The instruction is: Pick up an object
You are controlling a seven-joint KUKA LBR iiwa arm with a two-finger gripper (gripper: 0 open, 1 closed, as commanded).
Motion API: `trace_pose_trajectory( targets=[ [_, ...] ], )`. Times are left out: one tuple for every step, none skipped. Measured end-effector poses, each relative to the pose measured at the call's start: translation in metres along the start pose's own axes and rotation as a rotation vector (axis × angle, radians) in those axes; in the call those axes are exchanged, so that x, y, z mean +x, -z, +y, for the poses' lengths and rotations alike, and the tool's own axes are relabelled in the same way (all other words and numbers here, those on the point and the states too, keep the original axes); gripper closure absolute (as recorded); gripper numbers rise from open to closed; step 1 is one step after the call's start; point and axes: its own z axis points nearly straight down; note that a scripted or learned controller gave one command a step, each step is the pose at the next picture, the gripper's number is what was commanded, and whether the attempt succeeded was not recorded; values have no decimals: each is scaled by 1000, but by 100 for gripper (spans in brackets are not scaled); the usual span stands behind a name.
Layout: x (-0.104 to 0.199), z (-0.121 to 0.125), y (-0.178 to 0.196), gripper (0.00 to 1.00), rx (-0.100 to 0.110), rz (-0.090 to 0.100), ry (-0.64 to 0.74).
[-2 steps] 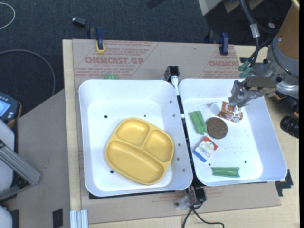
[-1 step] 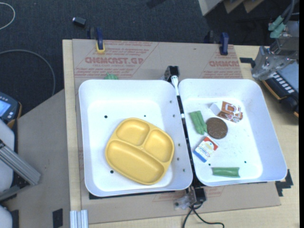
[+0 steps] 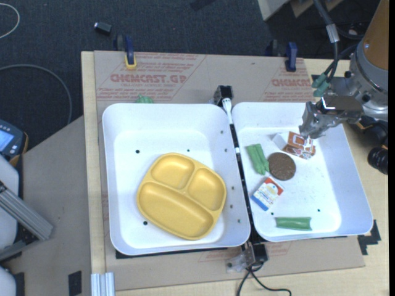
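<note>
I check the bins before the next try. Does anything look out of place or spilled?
Nothing looks spilled or broken. The yellow tray lies askew in the left bin. A small green thing sits on the board outside that bin, behind its far rim.

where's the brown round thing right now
The brown round disc lies in the right bin, near its middle, just right of the upright green piece and below the small orange-and-white carton.

A yellow divided plate (image 3: 181, 195) is seen lying in the left white bin (image 3: 117, 165). Beyond that bin, two blue clamps (image 3: 129, 51) (image 3: 291, 55) are fixed on the brown board (image 3: 185, 76).
</note>
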Motion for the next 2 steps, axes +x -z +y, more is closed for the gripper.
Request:
trace_pose_trajectory(
  targets=[
    [28, 0, 116, 100, -26, 2, 5],
    [56, -1, -37, 100, 7, -1, 4]
  ],
)
